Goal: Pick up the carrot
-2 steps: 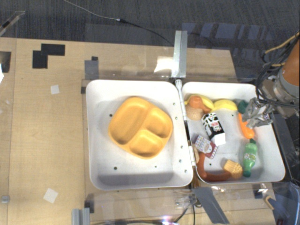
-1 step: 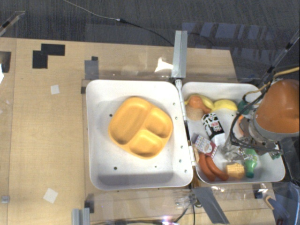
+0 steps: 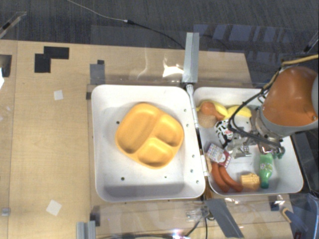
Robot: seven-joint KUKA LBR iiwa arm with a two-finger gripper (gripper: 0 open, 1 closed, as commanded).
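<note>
At the near edge of the bench [image 3: 45, 173] sit the two bins, side by side. In the near part of the right bin [image 3: 294, 183] lies the carrot [image 3: 224, 178], an orange-red root angled from the bin's left wall toward the front wall, with a second reddish piece pressed along it. Just right of its tip is a small tan block [image 3: 250, 181], and beside that a green bottle [image 3: 265, 169] lying on its side. A little farther in, next to the carrot's upper end, lies a red-and-white packet [image 3: 217, 154]. Over the middle of this bin hangs the gripper [image 3: 242, 147], metal-grey, just above and to the right of the carrot and not touching it; whether its pincer is wide or narrow cannot be told from this angle, and nothing shows between its tips. A black-and-white toy [image 3: 224, 129] sits just beyond it. At the far end of the bin lie an orange fruit [image 3: 208, 108] and a banana [image 3: 238, 112]. The arm's orange band [image 3: 291, 97] looms at the right. The left bin [image 3: 109, 183] holds a yellow divided plate [image 3: 148, 134] at its centre.
</note>
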